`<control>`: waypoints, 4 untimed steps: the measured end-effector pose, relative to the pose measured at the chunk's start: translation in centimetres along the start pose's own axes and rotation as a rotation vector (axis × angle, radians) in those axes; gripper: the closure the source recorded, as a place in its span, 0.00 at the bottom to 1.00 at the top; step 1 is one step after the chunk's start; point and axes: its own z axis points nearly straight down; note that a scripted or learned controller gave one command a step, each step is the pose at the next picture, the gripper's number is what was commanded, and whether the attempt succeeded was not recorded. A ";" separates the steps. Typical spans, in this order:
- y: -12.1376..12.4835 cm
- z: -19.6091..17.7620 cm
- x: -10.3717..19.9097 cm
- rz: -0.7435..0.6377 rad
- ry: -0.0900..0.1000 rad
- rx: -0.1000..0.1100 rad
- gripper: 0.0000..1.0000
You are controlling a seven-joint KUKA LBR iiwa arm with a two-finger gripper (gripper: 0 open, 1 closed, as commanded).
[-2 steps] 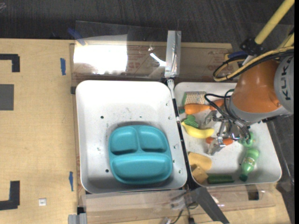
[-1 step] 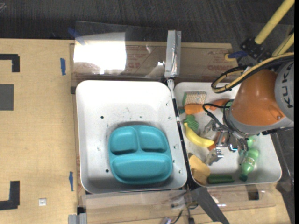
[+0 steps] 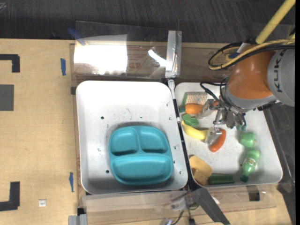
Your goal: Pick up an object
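We start at the gripper (image 3: pixel 218 134), which hangs low in the right bin (image 3: pixel 272 170) with its tips touching the top of a small red-orange piece (image 3: pixel 217 143). Whether that piece sits between the tips or merely under them we cannot tell, and we cannot tell either whether the gripper is open or closed (the metal parts blur together at this slant). We judge the red-orange piece to be the object chosen for picking, since the arm's wrist stands almost straight over it, the natural pose for a top-down grasp.

Just left of it lies a yellow banana (image 3: pixel 193 131), near enough that a wide approach might nudge it. Above the banana sit a green piece (image 3: pixel 190 121) and an orange fruit (image 3: pixel 192 108), crowded against the wall shared by the two bins. To the right, well apart from the gripper, are a green round toy (image 3: pixel 247 138) and a green bottle (image 3: pixel 250 160); toward the near rim lie a tan piece (image 3: pixel 200 168) and a dark green stick (image 3: pixel 220 178).

The left bin (image 3: pixel 93 107) holds a teal divided tray (image 3: pixel 139 154), likely the place for drop-offs.
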 end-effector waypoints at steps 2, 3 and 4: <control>-1.7 -0.1 3.6 -0.162 -0.001 -0.001 0.00; -3.1 -0.1 4.7 -0.206 0.000 -0.001 0.00; -1.9 -0.1 6.5 -0.070 -0.002 0.000 0.00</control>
